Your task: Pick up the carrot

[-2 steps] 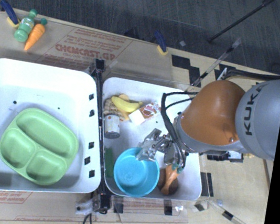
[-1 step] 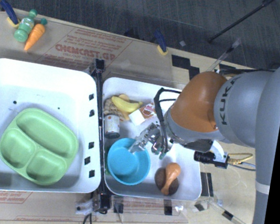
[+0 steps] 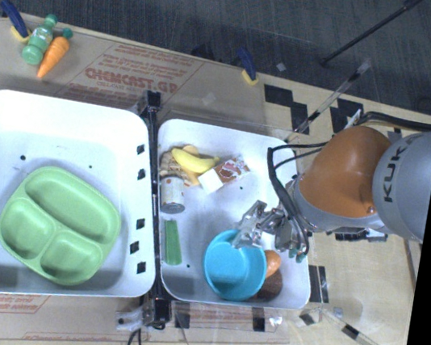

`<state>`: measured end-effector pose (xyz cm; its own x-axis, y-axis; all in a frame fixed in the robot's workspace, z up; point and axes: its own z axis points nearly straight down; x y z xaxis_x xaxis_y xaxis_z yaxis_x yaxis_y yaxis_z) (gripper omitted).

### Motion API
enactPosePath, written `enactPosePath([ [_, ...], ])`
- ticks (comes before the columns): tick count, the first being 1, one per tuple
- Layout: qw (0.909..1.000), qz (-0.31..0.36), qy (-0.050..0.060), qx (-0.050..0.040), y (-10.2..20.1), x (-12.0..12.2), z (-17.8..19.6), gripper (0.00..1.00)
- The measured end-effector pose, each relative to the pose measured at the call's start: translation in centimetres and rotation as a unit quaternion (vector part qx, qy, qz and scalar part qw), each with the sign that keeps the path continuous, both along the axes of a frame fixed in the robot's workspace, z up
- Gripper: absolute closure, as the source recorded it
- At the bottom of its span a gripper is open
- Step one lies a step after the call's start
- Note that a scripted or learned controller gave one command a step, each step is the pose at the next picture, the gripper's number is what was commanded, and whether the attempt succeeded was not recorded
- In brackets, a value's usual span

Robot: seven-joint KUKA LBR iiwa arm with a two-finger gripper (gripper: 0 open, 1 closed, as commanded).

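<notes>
I see the jaws hanging over the rim of the round blue plastic cup in the right white bin; I cannot tell their state. The tapered orange carrot lies far up-left of them on the bare table, beside a green toy bottle.

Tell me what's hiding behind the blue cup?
Behind the blue cup peeks something orange above something brown. The cup covers most of both, so what they are can't be told.
</notes>
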<state>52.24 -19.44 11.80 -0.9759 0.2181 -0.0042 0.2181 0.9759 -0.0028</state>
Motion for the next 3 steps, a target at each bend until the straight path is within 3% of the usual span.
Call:
enactPosePath([
  [1,0.9999,0.011,0.0,0.0003,-1.6,4.8,5.0,0.0],
  [2,0.9988,0.047,-0.014,-0.0016,7.1,-0.4,-0.6,0.0],
  [3,0.9877,0.156,-0.001,-0.0027,-1.9,2.2,11.0,0.0],
])
